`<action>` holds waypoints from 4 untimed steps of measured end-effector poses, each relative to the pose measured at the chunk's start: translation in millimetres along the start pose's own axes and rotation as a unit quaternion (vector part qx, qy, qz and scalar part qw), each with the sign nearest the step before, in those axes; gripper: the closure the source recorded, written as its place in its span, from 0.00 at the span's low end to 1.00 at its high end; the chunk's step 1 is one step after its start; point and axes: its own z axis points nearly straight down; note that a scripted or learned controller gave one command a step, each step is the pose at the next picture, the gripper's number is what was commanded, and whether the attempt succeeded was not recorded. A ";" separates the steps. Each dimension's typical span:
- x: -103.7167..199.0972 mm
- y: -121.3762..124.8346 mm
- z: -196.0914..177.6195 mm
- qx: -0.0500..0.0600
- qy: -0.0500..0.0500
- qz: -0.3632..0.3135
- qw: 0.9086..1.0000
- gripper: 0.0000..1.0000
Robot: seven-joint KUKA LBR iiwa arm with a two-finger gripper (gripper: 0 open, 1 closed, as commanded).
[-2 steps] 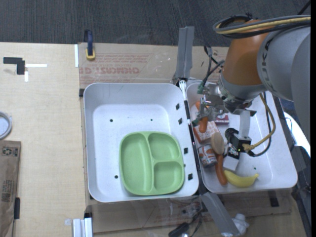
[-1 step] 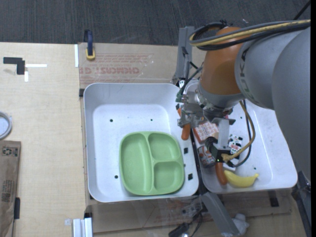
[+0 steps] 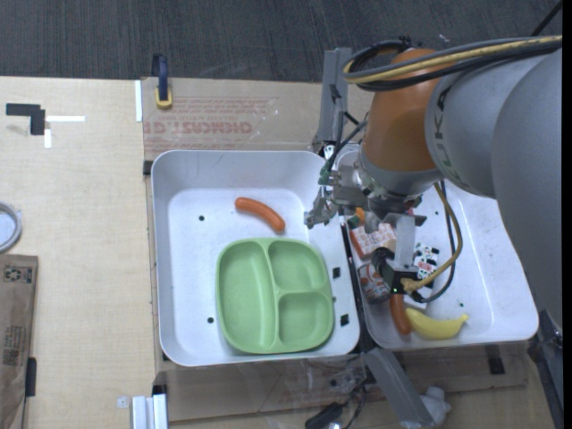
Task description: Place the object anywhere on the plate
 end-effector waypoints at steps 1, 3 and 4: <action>-1.3 0.4 -8.1 0.001 -0.001 0.002 1.000 1.00; 1.8 -80.1 -10.8 -0.001 0.000 -0.290 0.957 1.00; 75.2 -88.6 -18.2 -0.002 0.000 -0.368 0.930 1.00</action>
